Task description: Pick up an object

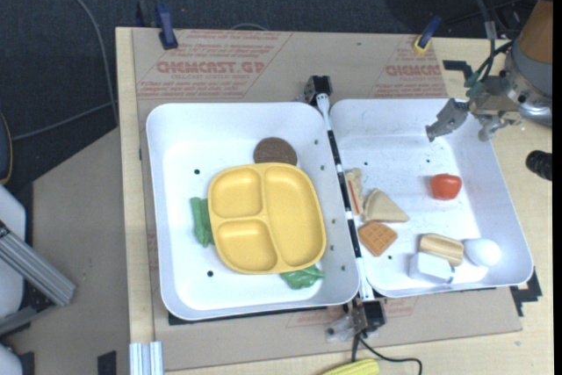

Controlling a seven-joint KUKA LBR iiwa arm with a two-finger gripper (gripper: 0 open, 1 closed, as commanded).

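Above the right bin's (505, 189) far right corner, your end effector (463, 119) hangs with fingers spread apart and nothing between them, so no pick has happened yet. Nearest below it sits the red tomato (445, 186); bread roll (441, 248), egg (481, 252) and waffle (378, 237) lie further off, all waiting

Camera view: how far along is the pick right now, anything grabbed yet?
Nothing looks picked yet. The end effector is open above the back of the right bin, with nothing between its fingers. The tomato, waffle, sandwich wedge, bread roll and egg all lie on the bin floor. Left to do: descend on one item, close on it and lift.
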